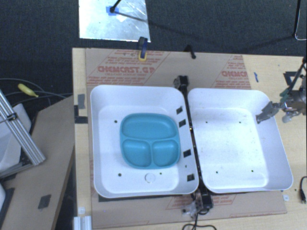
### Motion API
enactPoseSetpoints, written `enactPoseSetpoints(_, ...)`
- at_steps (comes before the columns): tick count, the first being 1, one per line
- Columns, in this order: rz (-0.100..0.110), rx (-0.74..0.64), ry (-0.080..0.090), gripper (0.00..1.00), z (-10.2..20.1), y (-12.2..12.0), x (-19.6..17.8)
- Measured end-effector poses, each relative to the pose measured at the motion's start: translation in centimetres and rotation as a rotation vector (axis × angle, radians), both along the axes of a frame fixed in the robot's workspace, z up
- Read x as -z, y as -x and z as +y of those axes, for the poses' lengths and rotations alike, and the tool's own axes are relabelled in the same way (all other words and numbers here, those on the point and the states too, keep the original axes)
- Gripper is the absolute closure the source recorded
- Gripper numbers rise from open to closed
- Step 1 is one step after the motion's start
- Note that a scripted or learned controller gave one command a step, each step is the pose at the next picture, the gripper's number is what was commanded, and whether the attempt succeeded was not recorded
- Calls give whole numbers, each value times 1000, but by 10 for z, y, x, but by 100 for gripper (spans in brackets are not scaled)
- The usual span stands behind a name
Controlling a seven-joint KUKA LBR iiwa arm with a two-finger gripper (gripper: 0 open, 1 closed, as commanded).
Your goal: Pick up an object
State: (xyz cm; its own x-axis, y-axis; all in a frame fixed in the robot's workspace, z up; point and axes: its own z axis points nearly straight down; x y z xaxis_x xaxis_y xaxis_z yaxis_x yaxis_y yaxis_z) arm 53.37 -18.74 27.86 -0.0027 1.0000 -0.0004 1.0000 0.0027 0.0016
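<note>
**End effector at the right bin's edge, blue tray in the left bin**

A shallow white plastic bin on the left [103,104] holds a light blue plastic divided tray [147,140] with three compartments: one wide section toward the far side and two smaller ones toward the near side. The tray lies flat on the bin floor, roughly centred, apart from all four walls. Just beyond its near edge a small clear round disc [150,178] rests on the bin floor.

The second shallow white plastic bin on the right [230,147] sits side by side with the first, the two meeting along a dark central seam with black clips.

The grey metal end effector [265,113] hangs over the right bin's far right rim, well apart from the blue tray. It is small and seen at a slant, so I cannot tell whether it is spread or pressed together. No object shows in it.

Both bins rest on a sheet of brown cardboard printed with red lettering [124,67], which lies on the pale wooden tabletop [295,143]. Beyond the cardboard, a shiny silver square sheet [112,13] lies on dark carpet.
</note>
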Motion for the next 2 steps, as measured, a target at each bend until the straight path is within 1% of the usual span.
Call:
enactPoseSetpoints(1,4,5,-1,0,-21,49,32)
enactPoseSetpoints(2,9,-5,-6,0,38,36,190)
